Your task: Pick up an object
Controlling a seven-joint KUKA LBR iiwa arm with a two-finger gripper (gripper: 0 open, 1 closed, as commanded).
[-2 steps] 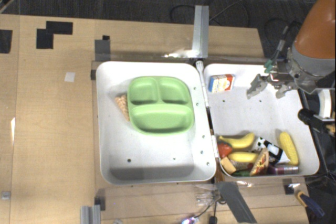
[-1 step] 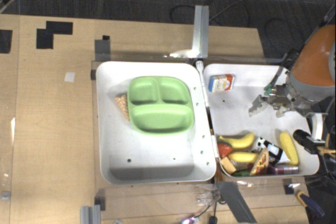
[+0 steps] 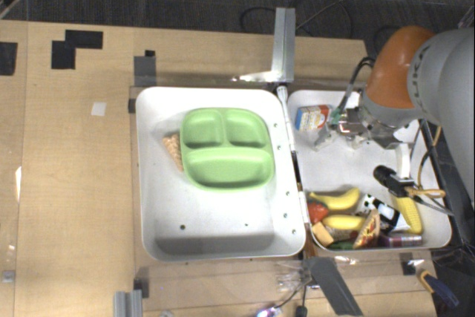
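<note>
The end effector [image 3: 347,126] hangs over the far part of the right bin [image 3: 326,178]; whether it is open or closed cannot be told from here. The nearest thing is a small white carton with a red and blue label [image 3: 312,117], lying just beside it toward the left bin [image 3: 156,182], long axis roughly crosswise. The bananas [image 3: 338,200] lie well nearer the camera.
</note>
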